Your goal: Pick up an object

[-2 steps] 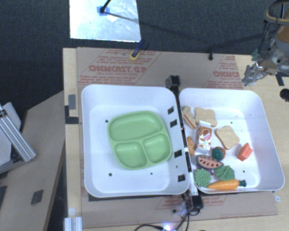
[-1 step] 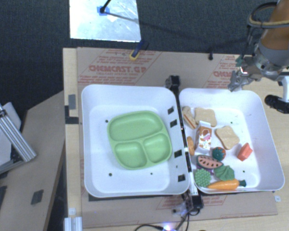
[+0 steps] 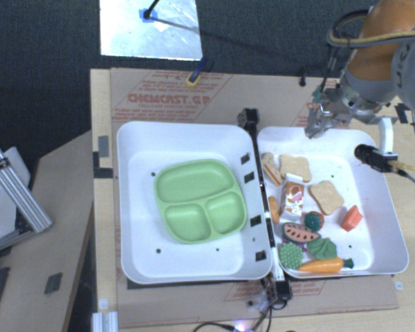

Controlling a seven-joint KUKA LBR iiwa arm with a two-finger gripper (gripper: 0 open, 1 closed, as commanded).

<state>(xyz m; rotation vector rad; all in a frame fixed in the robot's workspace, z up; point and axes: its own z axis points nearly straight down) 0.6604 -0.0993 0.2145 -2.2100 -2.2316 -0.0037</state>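
Toast [image 3: 295,167] lies in the right bin [image 3: 384,254] at about seven o'clock from the gripper [image 3: 319,125], which hangs over the bin's far rim, its state beyond telling, with the rest of the toys nearer six.

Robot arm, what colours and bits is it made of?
The arm is grey with a rounded orange band above the wrist. Dark cables loop beside it. The end effector is small, grey and metallic, with two fingers.
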